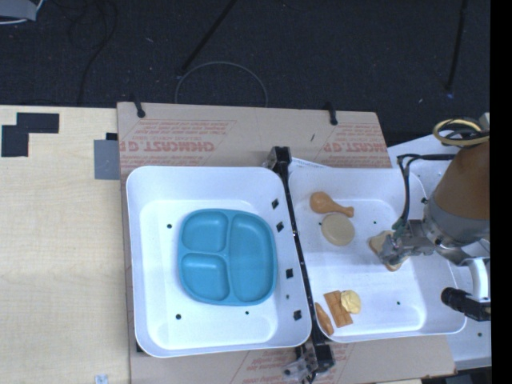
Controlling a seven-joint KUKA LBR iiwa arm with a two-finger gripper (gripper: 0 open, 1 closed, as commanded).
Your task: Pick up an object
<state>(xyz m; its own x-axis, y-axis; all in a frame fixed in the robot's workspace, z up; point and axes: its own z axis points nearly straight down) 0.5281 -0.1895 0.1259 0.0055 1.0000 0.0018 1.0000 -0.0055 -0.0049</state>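
Note:
The right bin (416, 314) holds a tan drumstick-shaped piece (330, 205) at its far left, with a round beige disc (338, 230) just in front of it. A small heap of toy food (339, 306), orange-brown strips and a yellow lump, lies at the front left. My gripper (391, 251) is low in the middle right of this bin, about 65 px right of the disc. A small tan object (375, 243) sits right at the gripper's left side, partly hidden by it. I cannot tell whether it is gripped or just beside the gripper.
The left bin (152, 214) bears a blue divided plate (226, 256). A black divider (293, 246) runs between the bins. The grey arm with its orange band (468, 186) covers the right bin's right side. Cables (408, 174) hang near the wrist.

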